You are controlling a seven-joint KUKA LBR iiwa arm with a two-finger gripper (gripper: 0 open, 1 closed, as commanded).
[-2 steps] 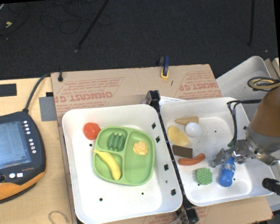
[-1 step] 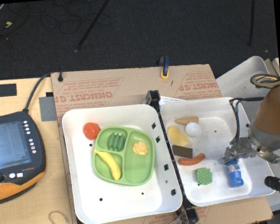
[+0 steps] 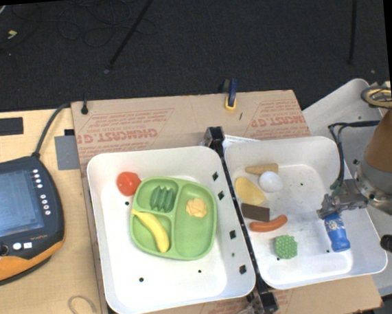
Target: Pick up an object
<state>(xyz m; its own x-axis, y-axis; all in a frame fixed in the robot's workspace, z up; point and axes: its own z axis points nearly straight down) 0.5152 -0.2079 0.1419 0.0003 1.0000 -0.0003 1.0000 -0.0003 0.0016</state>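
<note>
A grey arm with an orange band (image 3: 390, 142) reaches in from 3 o'clock over the right bin (image 3: 299, 151), its gripper (image 3: 331, 209) poised at the bin's 3 o'clock side, directly above a blue bottle (image 3: 337, 233) that lies on the bin floor. The gripper's dark fingers sit just at the bottle's top end; whether they are spread or pressed together cannot be told at this angle, and nothing is seen pinched between them. Elsewhere in the right bin, a white egg (image 3: 270, 181) rests at 12 o'clock, touching a tan bun (image 3: 262, 169) behind it; a yellow wedge (image 3: 250, 191) lies at 9 o'clock with a brown block (image 3: 256, 212) just below it, a red sausage (image 3: 268, 224) beside that, and a green studded ball (image 3: 285, 247) at 6 o'clock. The left bin (image 3: 117, 264) carries a green divided tray (image 3: 209, 220) near its centre, holding a banana (image 3: 152, 230) at the tray's 8 o'clock, green beans (image 3: 162, 197) at 12 o'clock and a small yellow piece (image 3: 197, 207) at 3 o'clock. A red tomato (image 3: 128, 183) sits just off the tray at 10 o'clock. Both bins rest on cardboard (image 3: 144, 123); a control tablet (image 3: 15, 212) lies well apart at the bench's 9 o'clock edge.
</note>
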